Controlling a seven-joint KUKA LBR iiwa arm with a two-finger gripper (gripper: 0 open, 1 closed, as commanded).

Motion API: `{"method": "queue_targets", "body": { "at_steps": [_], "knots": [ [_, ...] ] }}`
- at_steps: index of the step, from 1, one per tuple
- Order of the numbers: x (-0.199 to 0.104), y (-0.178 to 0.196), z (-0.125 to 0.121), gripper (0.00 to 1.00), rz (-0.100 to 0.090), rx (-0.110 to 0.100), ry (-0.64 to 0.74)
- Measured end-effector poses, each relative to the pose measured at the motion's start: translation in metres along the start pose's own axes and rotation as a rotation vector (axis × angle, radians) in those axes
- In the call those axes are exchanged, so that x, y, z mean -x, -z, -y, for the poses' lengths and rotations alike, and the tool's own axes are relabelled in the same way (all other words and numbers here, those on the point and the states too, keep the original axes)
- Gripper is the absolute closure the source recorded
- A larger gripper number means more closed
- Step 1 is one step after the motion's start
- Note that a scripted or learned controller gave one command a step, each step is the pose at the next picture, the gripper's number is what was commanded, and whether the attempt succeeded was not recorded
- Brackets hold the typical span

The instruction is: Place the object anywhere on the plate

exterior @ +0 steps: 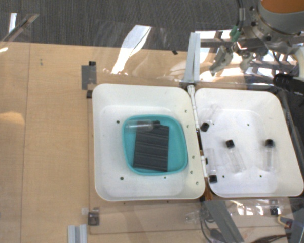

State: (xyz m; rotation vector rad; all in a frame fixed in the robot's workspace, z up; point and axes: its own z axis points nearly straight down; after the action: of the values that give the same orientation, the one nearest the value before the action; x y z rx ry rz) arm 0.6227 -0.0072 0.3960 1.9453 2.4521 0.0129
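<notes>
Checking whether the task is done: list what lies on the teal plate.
On the teal plate, in the left bin, lie a dark ribbed rectangular block and a clear vial with a black cap at its upper edge. The block hides the plate surface beneath.

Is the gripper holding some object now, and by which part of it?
Nothing is held. The gripper is open above the bins' far edge, with nothing between its fingers. A clear vial lies on the teal plate.

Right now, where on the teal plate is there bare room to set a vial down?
The teal plate is mostly taken: a dark ribbed block covers its middle and a clear vial lies along the block's top edge. Bare strips remain along the plate's left and right rims and a thin one at the bottom.
</notes>
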Motion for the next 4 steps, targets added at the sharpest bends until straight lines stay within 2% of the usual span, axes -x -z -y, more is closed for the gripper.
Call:
{"method": "queue_targets", "body": {
  "at_steps": [1,2,3,4],
  "knots": [
    [0.049,0.037,0.036,0.0,0.002,0.0,-0.355],
    [0.077,0.041,0.07,0.0,0.003,-0.004,-0.535],
    [0.117,0.042,0.123,0.0,0.004,-0.002,-0.77],
    [0.118,0.042,0.125,0.0,0.005,-0.001,-1.06]
  ]
}}
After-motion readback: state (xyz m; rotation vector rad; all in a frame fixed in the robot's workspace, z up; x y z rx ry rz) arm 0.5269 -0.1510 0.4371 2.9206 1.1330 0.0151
